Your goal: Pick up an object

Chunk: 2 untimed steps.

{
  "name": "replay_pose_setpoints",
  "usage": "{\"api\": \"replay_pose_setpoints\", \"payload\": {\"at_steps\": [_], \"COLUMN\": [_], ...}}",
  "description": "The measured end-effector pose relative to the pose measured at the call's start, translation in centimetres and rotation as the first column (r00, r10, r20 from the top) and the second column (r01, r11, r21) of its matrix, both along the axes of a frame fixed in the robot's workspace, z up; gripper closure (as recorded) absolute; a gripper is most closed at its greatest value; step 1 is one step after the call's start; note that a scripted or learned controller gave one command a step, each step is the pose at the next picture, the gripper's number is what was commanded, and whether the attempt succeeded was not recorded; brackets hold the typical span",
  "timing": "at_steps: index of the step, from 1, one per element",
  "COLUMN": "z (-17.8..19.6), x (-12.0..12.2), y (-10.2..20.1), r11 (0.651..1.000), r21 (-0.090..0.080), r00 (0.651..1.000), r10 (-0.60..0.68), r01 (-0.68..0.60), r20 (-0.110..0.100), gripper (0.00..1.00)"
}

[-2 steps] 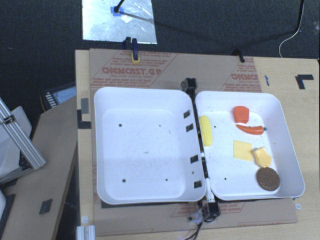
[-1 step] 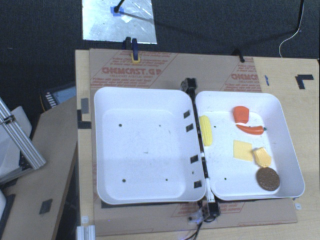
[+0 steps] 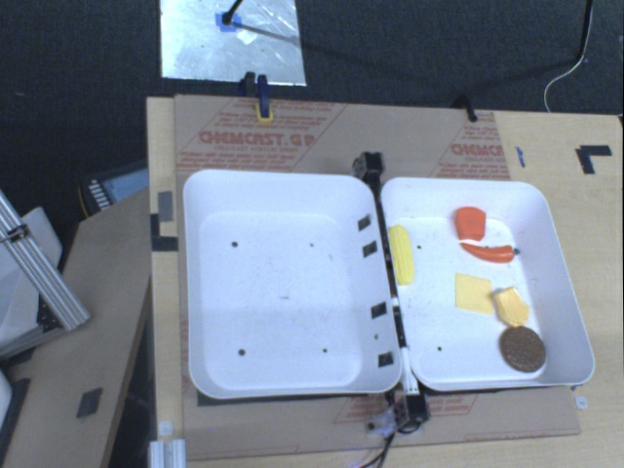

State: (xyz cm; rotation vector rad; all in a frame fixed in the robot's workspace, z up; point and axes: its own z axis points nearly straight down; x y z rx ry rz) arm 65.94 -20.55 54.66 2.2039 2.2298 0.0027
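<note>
Six small toy foods in the right bin [image 3: 561, 261]; corn [image 3: 401, 253] looks light, stiff, grab across its middle. Can't tell the hand's state.

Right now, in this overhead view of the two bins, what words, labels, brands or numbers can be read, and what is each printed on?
"CHEMCAST GP": red print, upside down, on the brown paper-covered board beneath the white bins, above the left white bin.
A second red print of the same style on that board above the right white bin, at: too blurred and partly covered to read.
Nothing readable on the food pieces or the shiny metal sheet.
</note>
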Motion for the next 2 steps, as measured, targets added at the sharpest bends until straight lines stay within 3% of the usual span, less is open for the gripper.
{"api": "replay_pose_setpoints", "payload": {"at_steps": [1,2], "z": [1.21,1.16], "x": [0.04,0.03], "y": [0.06,0.05], "r11": [1.0,1.0], "r21": [-0.002,-0.002], "r00": [1.0,1.0], "r10": [0.005,0.006], "r01": [-0.005,-0.006], "r20": [0.005,0.003], "gripper": [1.0,0.0]}}
